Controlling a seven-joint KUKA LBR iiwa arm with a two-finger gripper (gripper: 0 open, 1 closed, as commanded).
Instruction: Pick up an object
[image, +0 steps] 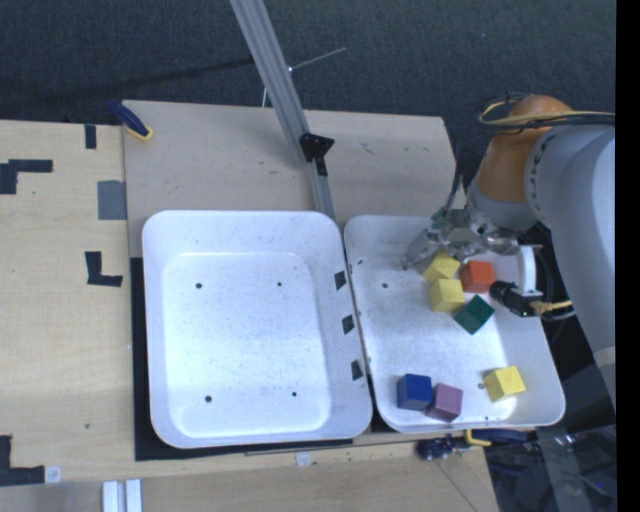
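Gripper (452, 243) sits low over the far end of the right bin (385, 330), directly above a tight cluster of small blocks; finger state cannot be told from this slant, and no block is seen held. Nearest candidates: yellow block (440, 268) just under the gripper, second yellow block (447, 294) touching it below, orange block (478, 275) beside them, green block (474, 314) just off the cluster. A blue block (414, 390) and purple block (446, 400) lie touching near the front rim; a third yellow block (504, 382) stands apart to their right. Judgement: blocks look rigid, light and flat-faced, not fragile; best taken across two opposite flat faces. Clustered pieces leave little room for fingers between neighbours, so a grab may nudge them; the lone yellow one offers freer sides. Bin floor is smooth, speckled white plastic, so blocks probably slide if pushed. Left bin (170, 300) adjoins it. Bench (60, 330) is pale wood with dark tape marks; a slanted metal pole (280, 80) crosses the top.
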